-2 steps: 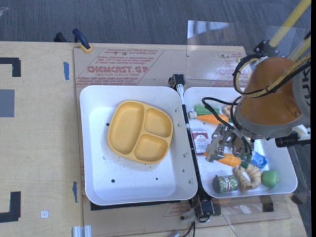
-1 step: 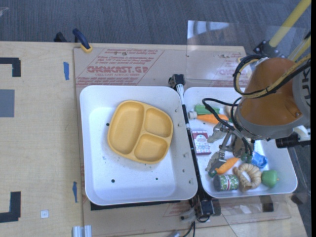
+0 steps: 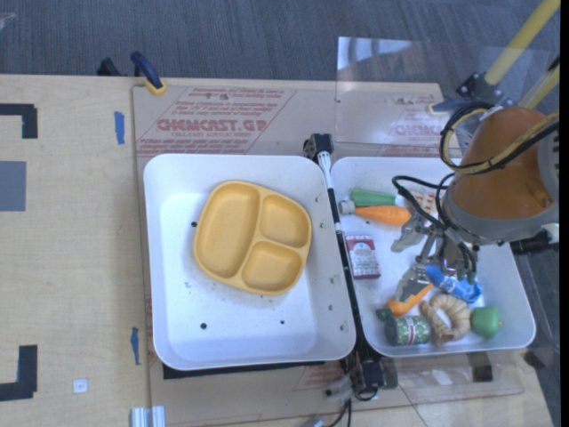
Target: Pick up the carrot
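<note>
Right bin (image 3: 520, 278), near edge: a small green-labelled can (image 3: 408, 331) lying on its side; a braided pretzel-like toy (image 3: 447, 317) touching it; a green round fruit, perhaps a lime (image 3: 485, 321), just beside the pretzel at the near right corner.

Right bin, one row back: a small orange piece with a green end (image 3: 406, 303), possibly a second, smaller carrot; I cannot tell. A blue-wrapped item (image 3: 458, 285) lies just beside it, partly under my tooling.

My gripper (image 3: 425, 258): hanging low over the middle of the right bin, above the blue-wrapped item and the small orange piece. How wide it stands I cannot tell; metal parts and cables blur together there. Nothing shows as held.

Right bin, middle left: a small red-and-white carton (image 3: 362, 258), lying flat near the dividing wall.

Right bin, far side: the carrot (image 3: 378, 214), orange, lying flat with its green end toward the dividing wall, apart from my gripper. A green vegetable (image 3: 376, 197), long and narrow, lies just behind it, touching or nearly so.

Left bin (image 3: 169, 265): a yellow three-compartment plate (image 3: 252, 236), nothing in its sections.

Status, as I judge it: pick not yet made. The carrot rests in the bin, ungrasped. Left to do: settle over it, close on its body clear of the green vegetable, and lift.
</note>
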{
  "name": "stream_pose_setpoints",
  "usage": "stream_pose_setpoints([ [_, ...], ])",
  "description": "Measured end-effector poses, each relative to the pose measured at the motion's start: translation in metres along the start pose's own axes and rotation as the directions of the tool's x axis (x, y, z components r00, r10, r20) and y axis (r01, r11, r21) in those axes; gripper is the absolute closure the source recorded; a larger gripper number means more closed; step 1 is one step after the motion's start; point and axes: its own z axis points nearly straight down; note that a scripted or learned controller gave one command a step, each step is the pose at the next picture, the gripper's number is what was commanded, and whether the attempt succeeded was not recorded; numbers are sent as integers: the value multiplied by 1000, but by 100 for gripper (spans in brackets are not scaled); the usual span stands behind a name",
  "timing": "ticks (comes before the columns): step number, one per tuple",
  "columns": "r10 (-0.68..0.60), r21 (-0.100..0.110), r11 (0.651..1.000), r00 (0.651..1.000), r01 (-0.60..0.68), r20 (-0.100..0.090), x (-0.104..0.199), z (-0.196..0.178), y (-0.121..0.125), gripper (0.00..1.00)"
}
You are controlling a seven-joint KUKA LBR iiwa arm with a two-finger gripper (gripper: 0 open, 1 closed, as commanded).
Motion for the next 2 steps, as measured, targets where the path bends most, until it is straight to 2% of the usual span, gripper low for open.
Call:
stream_pose_setpoints([
  [1, -103, -4, 995, 994, 104, 23, 23, 37, -3, 0],
  [2, -174, -6, 985, 984, 174, 47, 30, 40, -5, 0],
])
